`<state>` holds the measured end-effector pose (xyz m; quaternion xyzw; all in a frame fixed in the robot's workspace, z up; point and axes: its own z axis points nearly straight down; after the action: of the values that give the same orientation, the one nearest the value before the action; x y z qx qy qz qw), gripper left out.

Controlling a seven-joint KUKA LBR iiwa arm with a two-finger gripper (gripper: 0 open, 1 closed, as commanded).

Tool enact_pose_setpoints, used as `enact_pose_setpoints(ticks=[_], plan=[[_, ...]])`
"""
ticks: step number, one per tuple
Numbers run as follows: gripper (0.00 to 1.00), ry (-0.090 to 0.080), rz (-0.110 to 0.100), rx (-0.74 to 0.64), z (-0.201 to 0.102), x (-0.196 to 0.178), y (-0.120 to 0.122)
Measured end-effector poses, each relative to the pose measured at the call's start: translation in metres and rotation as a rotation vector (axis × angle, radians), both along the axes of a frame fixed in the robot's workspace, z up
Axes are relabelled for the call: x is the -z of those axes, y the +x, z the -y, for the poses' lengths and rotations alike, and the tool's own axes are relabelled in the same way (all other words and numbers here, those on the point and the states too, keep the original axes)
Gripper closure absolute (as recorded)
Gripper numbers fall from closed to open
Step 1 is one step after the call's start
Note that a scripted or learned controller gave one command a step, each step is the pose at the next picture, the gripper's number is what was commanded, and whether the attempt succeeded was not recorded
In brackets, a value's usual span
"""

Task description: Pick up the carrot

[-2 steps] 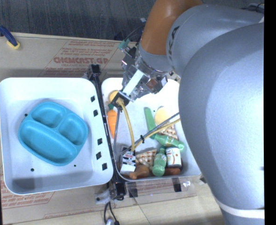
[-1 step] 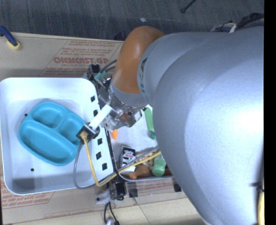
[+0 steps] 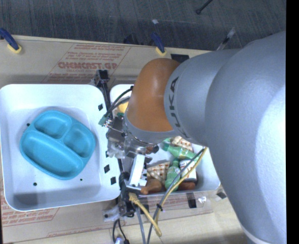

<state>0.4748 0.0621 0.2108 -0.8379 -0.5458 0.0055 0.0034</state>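
Note:
The arm's wrist and orange band (image 3: 152,98) hang low over the right bin (image 3: 206,186) and cover most of it. My gripper (image 3: 120,142) points down at that bin's left side, close to the wall between the two bins. An orange-brown elongated thing (image 3: 153,188), possibly the carrot, lies at the bin's front edge, just right of and nearer than the gripper. A small orange bit (image 3: 150,149) peeks out under the wrist. I see nothing between the fingers.
The left bin (image 3: 17,187) holds a blue divided plate (image 3: 58,144). In the right bin lie green packets (image 3: 180,149), a checkered tan piece (image 3: 158,171) and something yellow (image 3: 122,105) at the back left. Blue clamps (image 3: 9,40) sit on the cardboard behind.

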Motion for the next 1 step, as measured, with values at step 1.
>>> enact_pose_setpoints(ticks=[1], plan=[[1.0, -0.004, 0.0, 0.517, 0.0318, 0.0207, 0.0001]])
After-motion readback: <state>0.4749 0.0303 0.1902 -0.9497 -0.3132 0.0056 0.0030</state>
